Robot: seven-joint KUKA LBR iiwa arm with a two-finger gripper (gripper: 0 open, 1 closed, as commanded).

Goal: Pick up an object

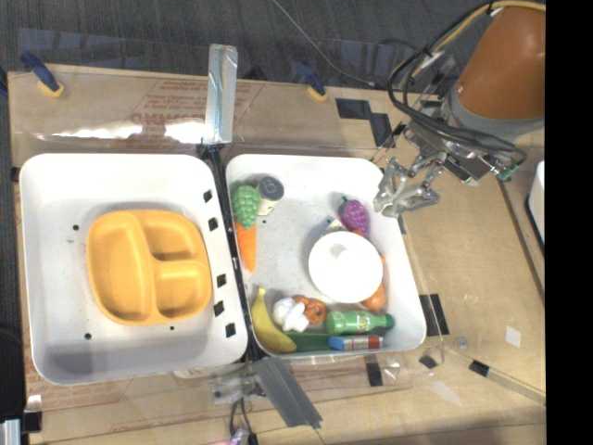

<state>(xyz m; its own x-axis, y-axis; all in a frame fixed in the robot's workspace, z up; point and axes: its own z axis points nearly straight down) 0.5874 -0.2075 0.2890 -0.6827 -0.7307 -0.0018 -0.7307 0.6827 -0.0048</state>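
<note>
the claw (pixel 408 191) hangs over the right bin's (pixel 408 276) far right rim, fingers spread a little and holding nothing. the nearest thing, purple grapes (pixel 354 215), lies just inside that rim beside a white plate (pixel 345 267). dropping here, a finger would likely hit the rim or nudge the grapes away.

A single fixed camera looks down on the desk (pixel 482 276) from above, at a slant rather than straight overhead. It stands far enough back to take in both white bins whole: the left bin (pixel 42 276) and the right bin (pixel 296 170) lie side by side across the middle. Dark floor fills the top. The arm (pixel 500 63) enters from the upper right, near the lens.
</note>
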